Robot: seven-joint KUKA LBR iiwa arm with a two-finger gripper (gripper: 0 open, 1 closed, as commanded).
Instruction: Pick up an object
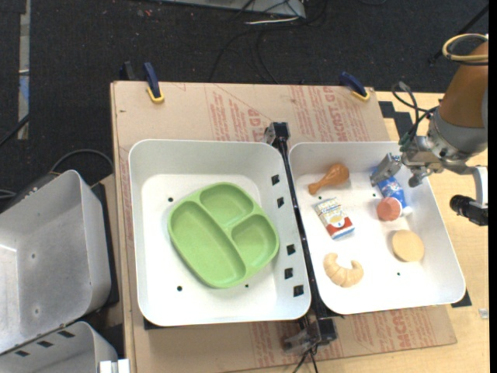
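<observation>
A green divided plate (224,234) lies in the left bin (147,208). In the right bin (435,286) sit a drumstick (329,178), a small carton (335,217), a croissant (343,270), a round biscuit (407,246) and a red ball (389,209). The gripper (397,169) hangs over the bin's far right, just beside a blue packet (387,180); whether it holds anything, I cannot tell.

— The bins (147,208)?
— Smooth white plastic, faintly glossy. The green plate (223,234) — matt plastic.
— And the table (233,107)?
— Bare brown cardboard, printed, dull.
</observation>
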